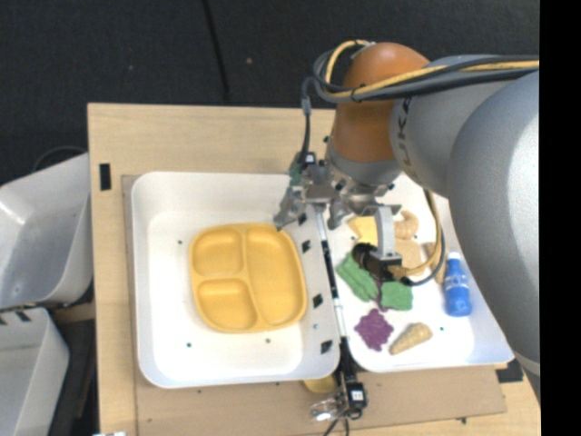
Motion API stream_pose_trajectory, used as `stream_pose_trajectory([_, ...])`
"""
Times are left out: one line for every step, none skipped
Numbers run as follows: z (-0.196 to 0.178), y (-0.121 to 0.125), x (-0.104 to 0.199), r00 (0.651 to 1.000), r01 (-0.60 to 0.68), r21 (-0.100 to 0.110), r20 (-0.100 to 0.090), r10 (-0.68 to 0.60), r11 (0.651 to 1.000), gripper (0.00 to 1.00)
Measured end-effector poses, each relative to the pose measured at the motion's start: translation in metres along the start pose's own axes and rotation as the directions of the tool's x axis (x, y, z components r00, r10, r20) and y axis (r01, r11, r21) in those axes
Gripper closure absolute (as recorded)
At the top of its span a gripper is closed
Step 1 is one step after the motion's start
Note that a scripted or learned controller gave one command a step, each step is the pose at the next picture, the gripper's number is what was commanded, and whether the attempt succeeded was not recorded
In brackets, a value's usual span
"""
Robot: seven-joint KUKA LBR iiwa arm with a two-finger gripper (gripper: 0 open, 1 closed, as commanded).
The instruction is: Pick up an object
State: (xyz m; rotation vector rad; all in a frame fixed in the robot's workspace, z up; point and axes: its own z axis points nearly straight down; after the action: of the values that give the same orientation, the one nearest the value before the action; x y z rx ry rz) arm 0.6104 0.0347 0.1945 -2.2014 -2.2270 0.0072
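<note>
Grey arm (472, 153) fills the right of the frame. Left bin (163, 343), centre, bears a yellow tray (245, 277). Right bin (472, 339), lower right, lies partly under the arm. Gripper (348, 209) hangs over this bin's upper left; whether it is open or grips anything, I cannot tell. Below it lie 2 green pieces (359, 278), a blue bottle (457, 286), a purple lump (373, 329) and what may be a tan cone (410, 337).

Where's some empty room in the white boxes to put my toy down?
The left white bin has the most room: bare floor left of the yellow plastic divided plate, plus strips along the near and far walls. The right white bin is crowded: green pieces, purple lump, tan cone and blue bottle sit close together beside the grey arm.
</note>
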Motion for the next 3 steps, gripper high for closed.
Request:
stream_pose_trajectory([-0.011, 0.002, -0.010, 1.000, -0.014, -0.003, 0.005, 0.014, 1.000, 1.00])
stream_pose_trajectory([-0.034, -0.003, -0.005, 1.000, -0.013, 0.003, 0.007, 0.013, 1.000, 1.00])
stream_pose_trajectory([-0.044, -0.002, -0.006, 1.000, -0.013, 0.003, 0.007, 0.013, 1.000, 1.00])
